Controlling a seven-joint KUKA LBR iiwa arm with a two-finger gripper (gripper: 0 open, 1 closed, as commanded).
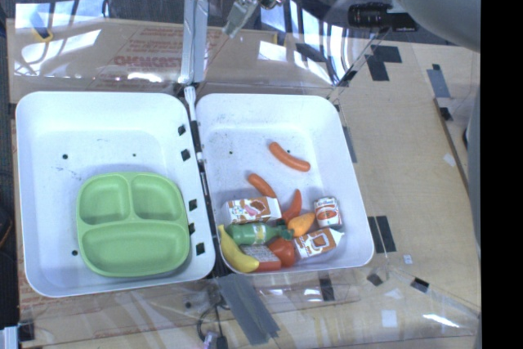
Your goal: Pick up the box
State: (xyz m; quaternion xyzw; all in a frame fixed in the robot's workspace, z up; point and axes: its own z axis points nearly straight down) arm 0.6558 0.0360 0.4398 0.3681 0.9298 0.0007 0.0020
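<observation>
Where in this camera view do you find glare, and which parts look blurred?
Camera view: bright window-like glare lies on the clear sheet behind the bins and near the front edge; the gripper at the top looks soft and blurred; the toy food and boxes in the right bin stay fairly sharp.

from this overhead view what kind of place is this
Most likely a robotics lab bench set up for pick-and-place trials. Two white bins sit side by side behind clear panels, the right one holding toy food such as a banana and small boxes, and the arm's tool hangs above.
</observation>
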